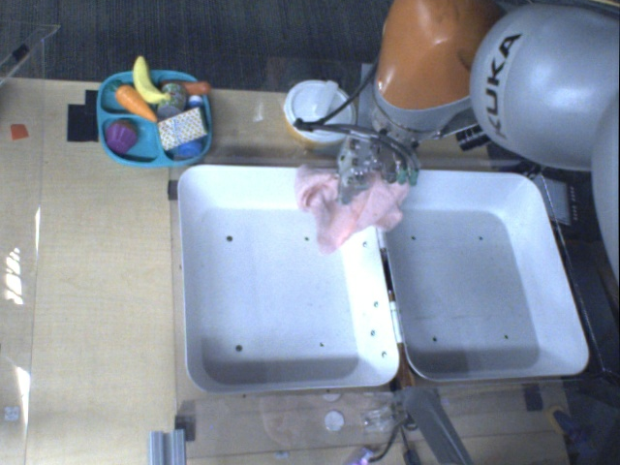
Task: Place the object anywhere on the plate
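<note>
While the arm reaches in from 3 o'clock, we see its gripper [373,168] low over the back rims where the two bins meet, w/ a pink cloth [347,209] bunched right at its tips. Cloth seems pinched between the fingers at its top edge, so we read them as clamped on it, tho the metal parts are small & cluttered.

The cloth hangs & drapes down from the grip, straddling the divide: most of it over the back right corner of the left bin [242,356], a fold toward the right bin [542,289]. Our guess why: it's soft, so gripped at one edge the rest sags under its own weight.

Long axis runs roughly 1 o'clock to 7 o'clock, the free tail pointing to 7, down into the left bin.

As for a plate, we see a blue divided tray [108,145] w/ toy food at 10 o'clock, well apart from the cloth, & a white-and-yellow bowl [308,109] just behind the bins at 12. We judge the tray the likelier target, so the carry isn't done yet.
</note>
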Robot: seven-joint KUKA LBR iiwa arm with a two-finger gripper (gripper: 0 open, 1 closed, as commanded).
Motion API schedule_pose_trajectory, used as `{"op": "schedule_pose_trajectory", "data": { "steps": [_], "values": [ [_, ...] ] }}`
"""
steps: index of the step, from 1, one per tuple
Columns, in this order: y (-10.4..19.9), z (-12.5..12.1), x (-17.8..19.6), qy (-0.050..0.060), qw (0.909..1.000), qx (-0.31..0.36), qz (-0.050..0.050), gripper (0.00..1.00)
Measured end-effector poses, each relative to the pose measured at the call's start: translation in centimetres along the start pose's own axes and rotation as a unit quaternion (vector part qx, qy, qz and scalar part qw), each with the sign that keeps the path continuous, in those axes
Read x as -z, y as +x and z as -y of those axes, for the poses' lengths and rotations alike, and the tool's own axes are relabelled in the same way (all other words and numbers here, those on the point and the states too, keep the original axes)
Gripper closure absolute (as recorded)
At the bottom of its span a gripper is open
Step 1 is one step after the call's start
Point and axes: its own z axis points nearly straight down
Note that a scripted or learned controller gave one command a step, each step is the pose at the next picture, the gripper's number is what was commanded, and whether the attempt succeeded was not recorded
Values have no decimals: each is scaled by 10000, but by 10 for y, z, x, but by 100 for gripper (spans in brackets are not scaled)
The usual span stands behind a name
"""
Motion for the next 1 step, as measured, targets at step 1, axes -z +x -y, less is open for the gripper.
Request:
{"op": "schedule_pose_trajectory", "data": {
  "steps": [1],
  "values": [
    [0,0,0,0,10000,-2,1,0]
  ]
}}
